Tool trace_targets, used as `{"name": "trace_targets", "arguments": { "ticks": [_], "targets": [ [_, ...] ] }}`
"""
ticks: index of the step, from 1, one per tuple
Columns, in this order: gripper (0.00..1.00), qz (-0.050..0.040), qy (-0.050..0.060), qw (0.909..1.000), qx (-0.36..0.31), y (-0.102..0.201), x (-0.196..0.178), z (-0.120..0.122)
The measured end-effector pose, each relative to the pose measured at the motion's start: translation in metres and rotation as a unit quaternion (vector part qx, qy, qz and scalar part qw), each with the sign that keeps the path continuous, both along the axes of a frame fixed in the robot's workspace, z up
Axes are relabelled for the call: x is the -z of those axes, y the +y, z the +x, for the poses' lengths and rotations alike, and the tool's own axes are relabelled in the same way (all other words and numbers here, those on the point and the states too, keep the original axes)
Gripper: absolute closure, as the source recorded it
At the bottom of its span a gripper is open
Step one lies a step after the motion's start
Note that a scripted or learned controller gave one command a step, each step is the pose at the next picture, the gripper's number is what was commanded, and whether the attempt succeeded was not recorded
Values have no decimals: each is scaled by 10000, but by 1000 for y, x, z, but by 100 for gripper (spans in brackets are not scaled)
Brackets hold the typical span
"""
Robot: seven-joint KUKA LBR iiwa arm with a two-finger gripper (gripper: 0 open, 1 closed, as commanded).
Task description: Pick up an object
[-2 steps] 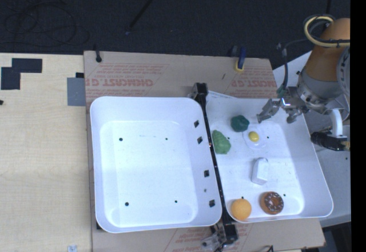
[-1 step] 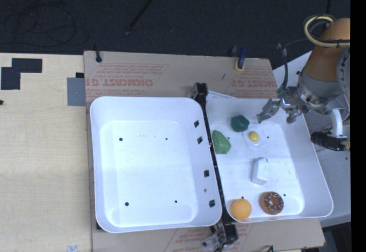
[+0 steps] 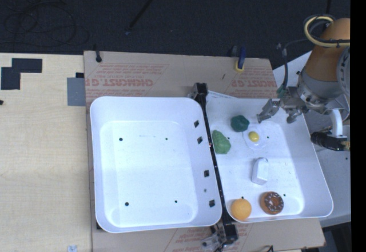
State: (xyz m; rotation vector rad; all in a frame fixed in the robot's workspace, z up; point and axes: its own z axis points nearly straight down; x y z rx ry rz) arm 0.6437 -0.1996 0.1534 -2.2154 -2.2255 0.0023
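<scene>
Currently the tool [image 3: 280,110], fingers apparently spread and holding nothing, hovers over the right bin [image 3: 320,185]'s far rim; the fried-egg toy [image 3: 254,137] lies nearby, flat enough to slip a pinch.

A robotics lab: two shallow white plastic bins [image 3: 103,109] sit clamped on a printed brown cardboard sheet [image 3: 171,74] over a pale wooden bench [image 3: 40,148], loose black cables [image 3: 34,16] trailing on the dark floor behind.
</scene>
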Motion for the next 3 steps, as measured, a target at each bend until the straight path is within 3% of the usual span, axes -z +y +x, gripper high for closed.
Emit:
{"name": "trace_targets", "arguments": {
  "ticks": [1,2,3],
  "targets": [
    [0,0,0,10000,0,0,0,0],
    [0,-36,-94,9999,5,-16,-191,2],
    [0,32,79,10000,-3,15,-9,-10]
  ]
}}
